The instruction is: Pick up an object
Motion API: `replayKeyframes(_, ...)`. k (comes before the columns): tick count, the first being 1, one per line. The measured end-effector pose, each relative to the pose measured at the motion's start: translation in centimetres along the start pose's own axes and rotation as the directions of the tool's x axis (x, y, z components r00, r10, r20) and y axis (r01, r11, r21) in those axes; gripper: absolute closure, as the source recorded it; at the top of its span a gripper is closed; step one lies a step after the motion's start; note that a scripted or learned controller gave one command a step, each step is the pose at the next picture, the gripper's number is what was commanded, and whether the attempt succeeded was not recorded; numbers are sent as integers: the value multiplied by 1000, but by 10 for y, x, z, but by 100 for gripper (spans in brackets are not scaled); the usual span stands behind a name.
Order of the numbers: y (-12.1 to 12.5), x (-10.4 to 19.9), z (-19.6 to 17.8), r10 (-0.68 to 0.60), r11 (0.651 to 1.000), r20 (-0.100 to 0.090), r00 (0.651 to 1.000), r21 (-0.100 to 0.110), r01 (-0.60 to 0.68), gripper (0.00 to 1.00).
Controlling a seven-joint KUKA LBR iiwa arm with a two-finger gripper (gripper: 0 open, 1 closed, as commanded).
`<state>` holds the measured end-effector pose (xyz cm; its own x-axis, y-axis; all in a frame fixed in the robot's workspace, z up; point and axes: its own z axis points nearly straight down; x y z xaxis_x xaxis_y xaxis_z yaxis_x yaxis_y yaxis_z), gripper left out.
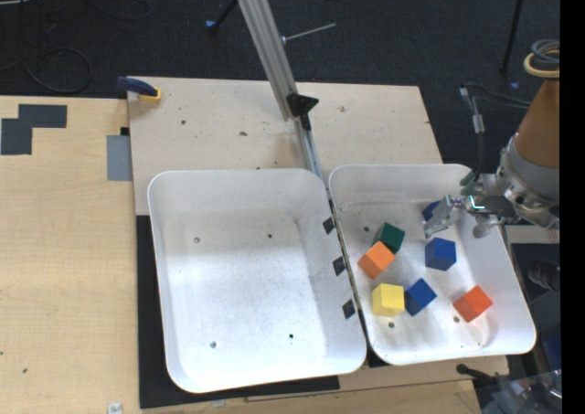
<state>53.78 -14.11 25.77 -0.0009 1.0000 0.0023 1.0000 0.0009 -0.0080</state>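
Several coloured cubes lie in the right bin [512, 334]: a green one [391, 236], an orange one [376, 259], a yellow one [388, 299], a blue one [420, 296], a second blue one [440, 252] and a red-orange one [473, 303]. My gripper [460, 222] hangs over the bin's back right part, just above and behind the second blue cube. Its fingers stand apart, open, with nothing between them.
The left bin [164, 220] sits beside the right one, their rims meeting at a divider with black clips [336, 264]. A slanted aluminium post [270, 47] rises behind the bins. The arm's orange band [547, 124] is at the right edge.
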Motion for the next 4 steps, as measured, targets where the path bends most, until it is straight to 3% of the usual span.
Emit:
replayKeyframes(1,1,-1,-2,3,1000,1,1000,-5,-3,0)
replayKeyframes(3,12,10,98,6,1000,0,1000,0,-6,0)
replayKeyframes(4,22,6,141,2,1000,-4,1000,-9,-2,0)
